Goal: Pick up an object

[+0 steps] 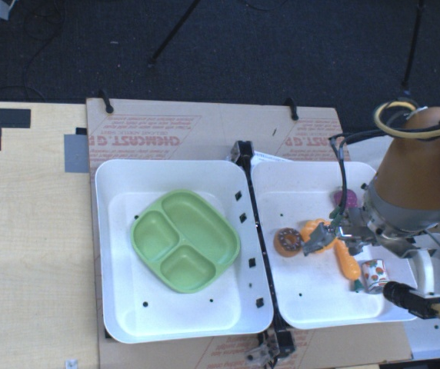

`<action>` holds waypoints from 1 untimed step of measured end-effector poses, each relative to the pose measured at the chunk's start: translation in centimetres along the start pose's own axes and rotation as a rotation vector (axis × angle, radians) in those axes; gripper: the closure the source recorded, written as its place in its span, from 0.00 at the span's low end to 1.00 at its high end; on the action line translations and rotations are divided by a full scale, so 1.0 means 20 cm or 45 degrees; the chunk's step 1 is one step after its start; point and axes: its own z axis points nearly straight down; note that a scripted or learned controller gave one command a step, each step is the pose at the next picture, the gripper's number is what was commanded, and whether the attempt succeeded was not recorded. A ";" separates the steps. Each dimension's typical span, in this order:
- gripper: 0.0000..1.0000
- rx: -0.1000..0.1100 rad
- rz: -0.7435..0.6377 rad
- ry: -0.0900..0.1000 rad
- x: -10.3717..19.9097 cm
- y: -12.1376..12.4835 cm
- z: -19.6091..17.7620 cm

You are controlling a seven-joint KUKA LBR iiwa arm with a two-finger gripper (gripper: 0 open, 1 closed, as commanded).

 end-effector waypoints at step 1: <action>0.00 0.001 0.001 0.000 -0.04 -0.03 0.28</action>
